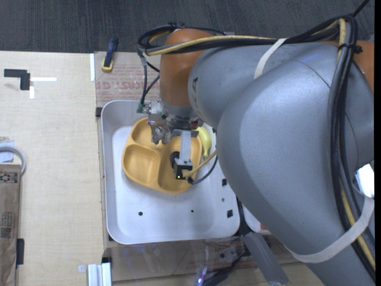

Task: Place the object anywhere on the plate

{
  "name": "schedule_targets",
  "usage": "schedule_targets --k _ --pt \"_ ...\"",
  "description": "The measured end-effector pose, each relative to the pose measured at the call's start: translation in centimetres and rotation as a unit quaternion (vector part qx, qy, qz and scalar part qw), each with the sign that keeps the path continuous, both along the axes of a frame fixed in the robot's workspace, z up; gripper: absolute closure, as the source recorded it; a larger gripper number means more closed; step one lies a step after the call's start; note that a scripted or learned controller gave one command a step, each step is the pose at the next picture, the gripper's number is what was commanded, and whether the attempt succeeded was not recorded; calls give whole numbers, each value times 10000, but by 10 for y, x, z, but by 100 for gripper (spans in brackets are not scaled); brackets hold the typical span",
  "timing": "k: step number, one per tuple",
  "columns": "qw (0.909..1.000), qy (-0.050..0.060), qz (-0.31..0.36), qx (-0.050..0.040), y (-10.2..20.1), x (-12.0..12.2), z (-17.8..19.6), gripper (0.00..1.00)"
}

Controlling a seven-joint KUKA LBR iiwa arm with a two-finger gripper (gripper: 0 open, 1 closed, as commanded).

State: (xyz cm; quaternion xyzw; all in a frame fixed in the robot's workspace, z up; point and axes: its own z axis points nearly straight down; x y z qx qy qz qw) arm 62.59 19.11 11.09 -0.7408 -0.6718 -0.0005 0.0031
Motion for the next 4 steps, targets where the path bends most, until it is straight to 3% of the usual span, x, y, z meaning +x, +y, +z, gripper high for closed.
schedule_targets --k 1,2,3,4 --pt "10000 -66 -2 13 1 3 4 0" --pt "9937 -134 -1110 17 36 -62 0 0" --pt "9545 19 -2980 -65 -10 -16 65 0" --pt "9553 58 -2954 -112 -11 -17 68 100"
